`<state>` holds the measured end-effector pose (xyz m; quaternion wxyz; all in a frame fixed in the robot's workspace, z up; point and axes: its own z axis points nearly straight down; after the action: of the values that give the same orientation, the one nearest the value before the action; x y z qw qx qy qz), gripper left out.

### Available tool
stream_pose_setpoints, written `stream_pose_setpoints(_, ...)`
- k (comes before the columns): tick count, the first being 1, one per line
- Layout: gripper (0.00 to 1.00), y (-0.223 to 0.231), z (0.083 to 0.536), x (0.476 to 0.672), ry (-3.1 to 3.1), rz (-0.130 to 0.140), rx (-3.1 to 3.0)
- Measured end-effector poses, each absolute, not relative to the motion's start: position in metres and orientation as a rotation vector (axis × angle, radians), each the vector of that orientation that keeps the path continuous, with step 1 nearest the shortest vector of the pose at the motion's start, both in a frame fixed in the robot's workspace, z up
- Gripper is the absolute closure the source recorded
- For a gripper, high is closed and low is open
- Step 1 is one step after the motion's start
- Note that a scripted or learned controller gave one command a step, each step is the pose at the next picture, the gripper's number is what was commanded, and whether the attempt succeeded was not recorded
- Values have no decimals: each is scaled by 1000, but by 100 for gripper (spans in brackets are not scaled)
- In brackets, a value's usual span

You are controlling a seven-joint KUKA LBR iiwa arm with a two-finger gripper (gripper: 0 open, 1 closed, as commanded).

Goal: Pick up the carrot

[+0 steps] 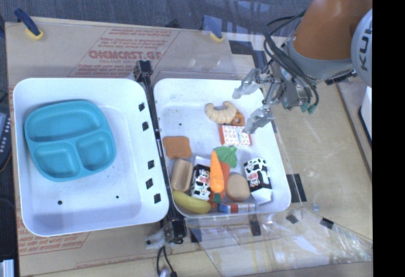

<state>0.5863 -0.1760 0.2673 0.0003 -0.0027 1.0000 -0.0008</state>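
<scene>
One carrot (218, 171) is seen among a banana (192, 203) and croissant (221, 111) in the right bin (166, 95); one blue tray (68, 138) is held by the left bin (25, 206). Gripper (253, 105) fingers are spread, nothing between them.

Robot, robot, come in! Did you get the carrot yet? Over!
Gripper open, above right bin's far edge. Carrot not picked, lying in bin. Milk cartons, banana crowd it.

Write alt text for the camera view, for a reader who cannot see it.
A toy carrot lies among play food in the right-hand white bin, with the open gripper hovering above that bin's far right corner, holding nothing. The left bin holds a blue divided tray.
</scene>
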Motion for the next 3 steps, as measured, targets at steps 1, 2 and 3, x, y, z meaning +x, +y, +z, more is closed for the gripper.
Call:
stream_pose_setpoints(1, 0, -149, 121, 557, 3108, -14, -254)
stream_pose_setpoints(2, 0, -155, 95, 507, 3127, -4, -197)
stream_pose_setpoints(3, 0, -162, 101, 498, 3134, 0, 177)
